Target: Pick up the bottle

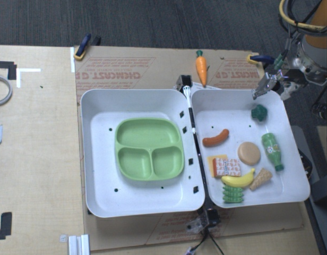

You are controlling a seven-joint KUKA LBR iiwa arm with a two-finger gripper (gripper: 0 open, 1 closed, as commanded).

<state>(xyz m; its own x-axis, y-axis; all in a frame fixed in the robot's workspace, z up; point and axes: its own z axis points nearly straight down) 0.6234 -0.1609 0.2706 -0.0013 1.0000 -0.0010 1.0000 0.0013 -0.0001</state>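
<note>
Pale wooden tabletop [36, 158] under brown cardboard, bearing two white bins side by side. Left bin [94, 158]: green divided plate [150, 149]. Right bin [296, 187]: green bottle [272, 151] lying near the right wall, beside a round bun [249, 153]; also sausage [215, 137], banana [238, 180], cone [260, 178], dark green broccoli [259, 112]. Toy carrot [200, 68] on cardboard beyond the bins. Gripper [269, 84] above the right bin's far right corner, well apart from the bottle; cannot tell whether fingers spread or closed
</note>
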